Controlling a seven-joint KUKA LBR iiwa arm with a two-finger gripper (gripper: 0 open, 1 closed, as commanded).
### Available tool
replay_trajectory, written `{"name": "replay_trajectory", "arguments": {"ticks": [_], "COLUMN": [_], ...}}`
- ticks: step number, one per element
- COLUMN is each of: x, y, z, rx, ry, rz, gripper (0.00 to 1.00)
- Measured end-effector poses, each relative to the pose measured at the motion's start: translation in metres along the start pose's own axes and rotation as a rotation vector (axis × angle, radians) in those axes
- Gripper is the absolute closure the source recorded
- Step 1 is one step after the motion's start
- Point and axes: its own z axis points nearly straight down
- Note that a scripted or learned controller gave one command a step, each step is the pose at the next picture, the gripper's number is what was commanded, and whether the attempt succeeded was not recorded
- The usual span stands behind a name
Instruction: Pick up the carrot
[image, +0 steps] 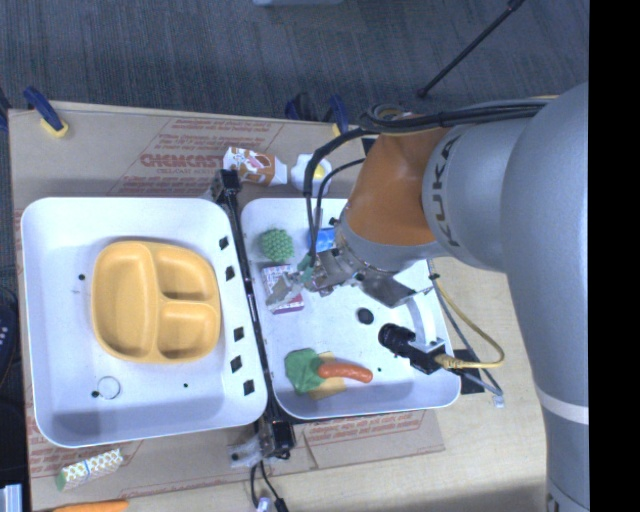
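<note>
The carrot (346, 372) is orange and lies on its side near the front edge of the right bin (400, 398). Its left end touches a green leafy piece (301, 367), and a pale yellow item sits under both. My gripper (287, 288) hangs over the left middle of the right bin, well behind the carrot and apart from it. A small flat reddish item (288, 305) lies just below the gripper tip. The grey arm with its orange band (400, 190) covers the bin's back right part.
A green bumpy ball (275, 242) and a blue item (323, 240) lie at the back of the right bin. The left bin (50, 250) holds a yellow divided plate (155, 298). A small bottle (250, 165) lies behind the bins. A black fitting with cable (408, 347) sits right of the carrot.
</note>
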Motion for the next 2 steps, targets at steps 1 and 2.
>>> {"name": "replay_trajectory", "arguments": {"ticks": [1, 2], "x": [-0.028, 0.041], "y": [0.093, 0.047], "z": [-0.052, 0.0], "rx": [-0.004, 0.001], "ry": [-0.002, 0.0], "rz": [0.008, 0.066], "gripper": [0.0, 0.0]}}
